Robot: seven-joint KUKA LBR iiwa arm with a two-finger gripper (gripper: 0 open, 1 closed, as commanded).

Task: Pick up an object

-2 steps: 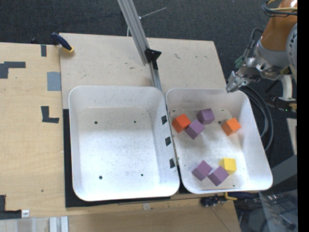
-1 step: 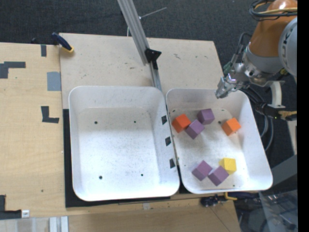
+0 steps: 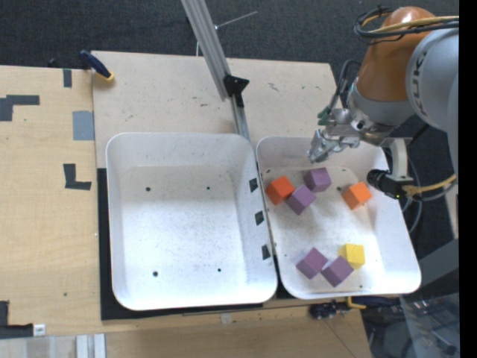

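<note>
The right bin [image 3: 387, 271] holds several small cubes. An orange cube [image 3: 279, 189] lies near its left wall, with two purple cubes [image 3: 302, 198] [image 3: 318, 178] beside it. Another orange cube [image 3: 357, 194] sits toward the right wall. Near the front lie two more purple cubes [image 3: 312, 262] [image 3: 337, 271] and a yellow cube [image 3: 354, 254]. My gripper [image 3: 320, 152] hangs over the back of the right bin, just above and behind the upper purple cube. Nothing shows between its fingers.
The left bin [image 3: 119, 200] stands beside the right one, sharing a middle rim. A slanted metal rail [image 3: 212, 47] runs from the top down to the bins' junction. The arm's orange band [image 3: 391, 51] and cables crowd the upper right.
</note>
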